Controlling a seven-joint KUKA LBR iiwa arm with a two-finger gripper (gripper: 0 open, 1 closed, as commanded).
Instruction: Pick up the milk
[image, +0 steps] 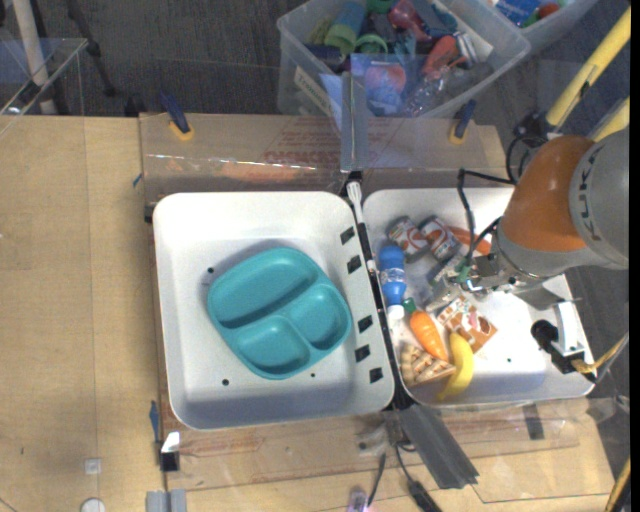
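Milk (398, 322) lies beside the carrot (429, 337); whether the hand (468, 279) grips anything is unclear.

Soft, even light; slight blur

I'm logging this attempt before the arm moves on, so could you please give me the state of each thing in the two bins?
Teal divided plate: flat in the left bin, nothing on it.
Blue-capped bottle: lying in the right bin, along the divider.
Carrot: lying on the pile.
Banana: lying beside the carrot.
Gripper: low over the clutter, nothing visibly held.
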